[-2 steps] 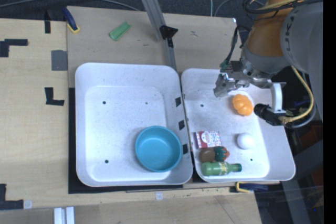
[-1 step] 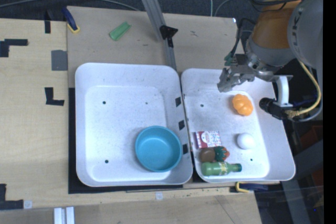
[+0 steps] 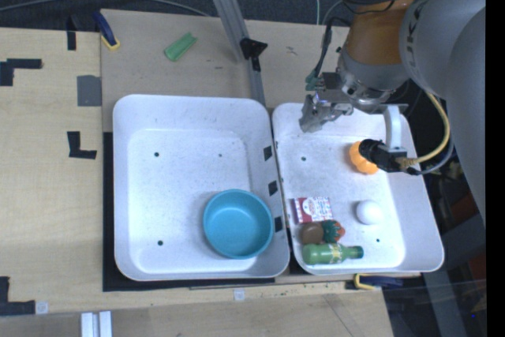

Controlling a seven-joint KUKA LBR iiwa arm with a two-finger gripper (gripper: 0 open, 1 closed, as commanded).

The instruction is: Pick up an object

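Ok, jaws (image 3: pixel 314 121) hang over right bin's (image 3: pixel 410 245) far end; can't tell if they're wide or narrow. I'd go for white ball (image 3: pixel 368 211), well below-right of jaws, w/ clear space around.

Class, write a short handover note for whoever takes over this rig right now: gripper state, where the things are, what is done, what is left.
Gripper: over the far left corner of the right bin, nothing seen between its fingers; open or shut cannot be told.
Left bin: blue bowl near its front right corner.
Right bin: orange ball by the arm's cable fitting, white ball, red carton, a small brown and red item, green bottle lying along the front wall.
Bench behind the bins: green block.
Done: nothing picked yet.
Left: lower onto one object, grip and lift.
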